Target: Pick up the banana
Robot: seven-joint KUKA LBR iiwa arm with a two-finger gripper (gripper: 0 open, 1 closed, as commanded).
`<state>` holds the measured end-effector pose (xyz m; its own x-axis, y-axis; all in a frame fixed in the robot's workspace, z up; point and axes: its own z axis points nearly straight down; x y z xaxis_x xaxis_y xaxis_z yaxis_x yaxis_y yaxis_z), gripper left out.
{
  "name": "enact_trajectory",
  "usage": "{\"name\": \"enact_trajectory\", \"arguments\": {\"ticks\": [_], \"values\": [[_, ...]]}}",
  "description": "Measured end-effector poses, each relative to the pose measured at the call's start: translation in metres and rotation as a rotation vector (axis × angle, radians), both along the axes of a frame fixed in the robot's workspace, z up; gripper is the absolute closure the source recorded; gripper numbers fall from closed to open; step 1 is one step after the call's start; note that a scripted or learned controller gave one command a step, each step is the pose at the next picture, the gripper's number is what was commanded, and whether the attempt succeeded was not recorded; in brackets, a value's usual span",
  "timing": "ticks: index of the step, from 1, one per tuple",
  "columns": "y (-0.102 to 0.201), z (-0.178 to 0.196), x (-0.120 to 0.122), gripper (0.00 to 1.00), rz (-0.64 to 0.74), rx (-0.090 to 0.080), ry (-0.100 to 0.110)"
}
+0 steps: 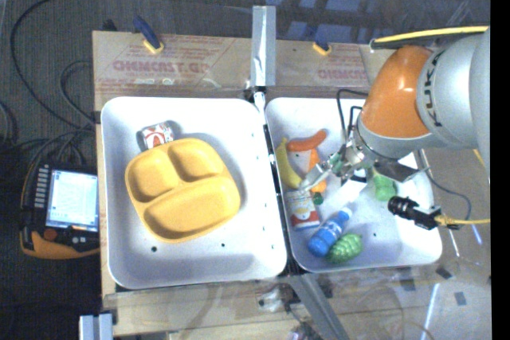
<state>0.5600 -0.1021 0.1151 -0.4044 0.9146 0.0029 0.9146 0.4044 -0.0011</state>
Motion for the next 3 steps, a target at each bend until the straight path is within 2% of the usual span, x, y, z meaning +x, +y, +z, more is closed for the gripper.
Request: {"name": "enact_trajectory", "arguments": {"ticks": [1, 2, 3], "values": [[0.001, -0.021, -0.003, 0.00, -0.187, 0.004, -0.016], [0.001, -0.025, 0.073, 0.00, -0.190, -0.006, -0.016], [0.000, -0.015, 0.073, 1.00, -0.190, -0.010, -0.014]]}}
